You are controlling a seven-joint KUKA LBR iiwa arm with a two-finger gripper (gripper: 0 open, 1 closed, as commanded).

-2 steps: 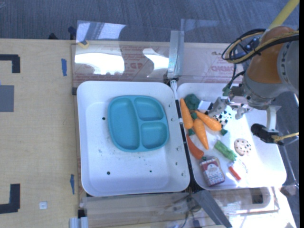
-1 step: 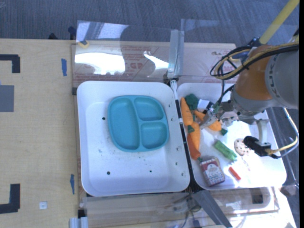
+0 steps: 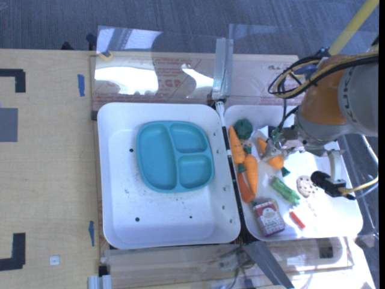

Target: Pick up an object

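Near the right bin's (image 3: 352, 224) front edge lies a small red-labelled packet (image 3: 269, 215), while the grey gripper (image 3: 278, 146) hovers over a small orange toy piece (image 3: 276, 161) mid-bin, grasp apparently pending, calling for descent.

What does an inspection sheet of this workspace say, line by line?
Surface: two white bins, left bin and right bin, side by side on the bench.
Job's things: toy carrots, green vegetable, small can, cookie, red piece, all in the right bin.
Clutter: blue divided plate in the left bin.
Grippers: gripper low over the right bin's toys; hold not visible.
Cables: yellow and black cables looped on the arm.
Surroundings: blue carpet, clear panel.
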